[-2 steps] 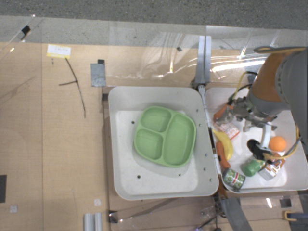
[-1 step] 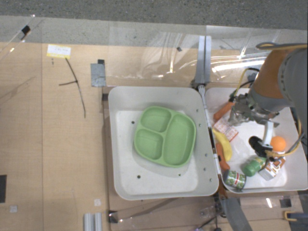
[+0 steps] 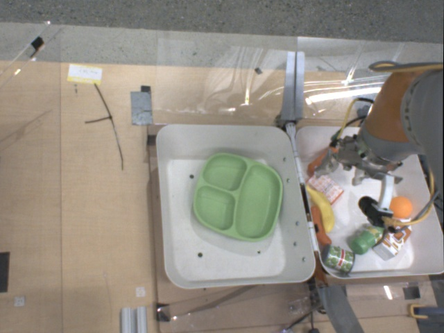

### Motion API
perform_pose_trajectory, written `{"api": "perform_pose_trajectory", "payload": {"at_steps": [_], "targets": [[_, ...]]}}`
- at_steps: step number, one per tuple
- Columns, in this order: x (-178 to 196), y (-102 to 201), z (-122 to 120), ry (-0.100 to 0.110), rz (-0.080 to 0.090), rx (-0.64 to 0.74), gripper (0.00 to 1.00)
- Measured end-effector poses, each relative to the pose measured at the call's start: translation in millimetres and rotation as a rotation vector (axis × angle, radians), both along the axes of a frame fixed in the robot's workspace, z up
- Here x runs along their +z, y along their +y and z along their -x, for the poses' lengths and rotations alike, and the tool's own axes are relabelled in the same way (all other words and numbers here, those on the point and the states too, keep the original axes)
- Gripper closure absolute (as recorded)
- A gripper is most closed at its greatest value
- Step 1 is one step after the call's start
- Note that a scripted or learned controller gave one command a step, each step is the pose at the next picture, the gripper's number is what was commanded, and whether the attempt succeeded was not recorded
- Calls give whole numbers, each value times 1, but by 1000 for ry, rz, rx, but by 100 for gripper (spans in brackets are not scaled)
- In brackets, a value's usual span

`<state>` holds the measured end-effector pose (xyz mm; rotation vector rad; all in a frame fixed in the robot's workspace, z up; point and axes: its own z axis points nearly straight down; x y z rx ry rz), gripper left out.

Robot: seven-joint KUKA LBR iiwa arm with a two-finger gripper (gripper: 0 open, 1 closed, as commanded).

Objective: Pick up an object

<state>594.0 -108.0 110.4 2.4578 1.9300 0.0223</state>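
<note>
Left bin (image 3: 177,241) held a green divided plate (image 3: 238,197), sitting mid-bin. Right bin (image 3: 316,141) was crowded: a banana (image 3: 322,210) along its left wall, a red-and-white packet (image 3: 325,186) just beyond it, a green can (image 3: 338,259) at the near-left corner, an orange ball (image 3: 401,207) and a small carton (image 3: 392,243) further right. The gripper (image 3: 364,166) hung over that bin's far half, arm reaching in from the right edge. Open or closed, couldn't tell.

One fixed camera above the bench (image 3: 69,186), looking down at a slant from mid distance. Left bin (image 3: 173,186) sits whole near centre, right bin (image 3: 313,141) is cut by the right edge. Arm (image 3: 416,109) enters from the right.
</note>
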Motion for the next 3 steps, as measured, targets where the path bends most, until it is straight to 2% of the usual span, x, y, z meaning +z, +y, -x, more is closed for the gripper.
{"api": "perform_pose_trajectory", "payload": {"at_steps": [1,2,3], "targets": [[-16,-16,-64,40,-7,223,0],[-3,-22,-64,42,5,224,100],[116,10,-71,10,1,184,100]]}}
